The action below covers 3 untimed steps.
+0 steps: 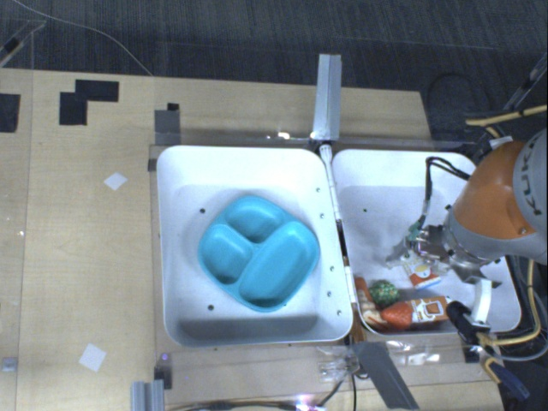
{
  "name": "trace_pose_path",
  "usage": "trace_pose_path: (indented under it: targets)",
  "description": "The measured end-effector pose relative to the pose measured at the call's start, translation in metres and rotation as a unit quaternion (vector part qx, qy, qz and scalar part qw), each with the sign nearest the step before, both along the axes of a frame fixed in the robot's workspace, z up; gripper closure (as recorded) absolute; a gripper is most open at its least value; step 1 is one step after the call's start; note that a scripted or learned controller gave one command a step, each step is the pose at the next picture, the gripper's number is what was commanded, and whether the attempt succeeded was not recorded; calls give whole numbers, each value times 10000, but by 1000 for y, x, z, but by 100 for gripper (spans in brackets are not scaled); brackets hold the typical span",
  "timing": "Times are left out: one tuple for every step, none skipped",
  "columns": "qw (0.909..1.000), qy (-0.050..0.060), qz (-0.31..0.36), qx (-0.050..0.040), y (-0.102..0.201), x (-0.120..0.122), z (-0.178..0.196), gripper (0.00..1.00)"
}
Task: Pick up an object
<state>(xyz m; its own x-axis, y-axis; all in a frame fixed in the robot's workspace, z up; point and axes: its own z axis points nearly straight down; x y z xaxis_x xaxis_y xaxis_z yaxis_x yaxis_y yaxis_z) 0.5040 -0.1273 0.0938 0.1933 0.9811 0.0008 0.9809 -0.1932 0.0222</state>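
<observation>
My gripper [422, 253] sits low in the right bin [377, 187], below the orange wrist band; whether it is spread or pressed together I cannot tell, and nothing is visibly pinched in it. Candidate items lie clustered along that bin's near wall, just toward the camera and slightly left of my tool: one broccoli floret [384, 294], one red-orange piece [395, 315] touching it, and one orange-and-white packet [428, 308] lying with its long axis roughly across the bin. A further small orange-and-white scrap sits right under the tool; its identity is unclear. Left bin [180, 229]: one blue three-compartment tray [259, 251], well apart from my tool. Bins: two. Arms: one.
</observation>
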Motion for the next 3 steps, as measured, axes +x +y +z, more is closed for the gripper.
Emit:
trace_pose_path:
  targets:
    - [10000, -77, -5, -24, -1, 5, 15, 100]
    - [10000, -64, -1, -23, -1, 4, 14, 0]
    - [9965, 88, 834, 1, -58, -16, 77, 0]
